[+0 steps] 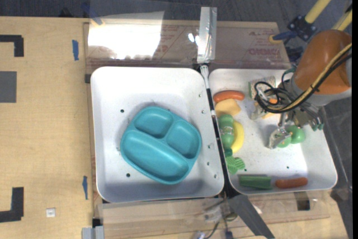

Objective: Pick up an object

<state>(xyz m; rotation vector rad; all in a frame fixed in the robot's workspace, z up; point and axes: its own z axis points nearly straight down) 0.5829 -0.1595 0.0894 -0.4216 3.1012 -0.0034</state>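
The gripper (281, 137) is down in the right bin (321, 168), its fingers on a small green toy (295, 135); whether they are spread or pinching it cannot be told. Nothing is lifted yet, so the pick looks barely begun. To its left lie a banana (238, 137) and other toy foods; the teal tray (161, 144) sits farther left.
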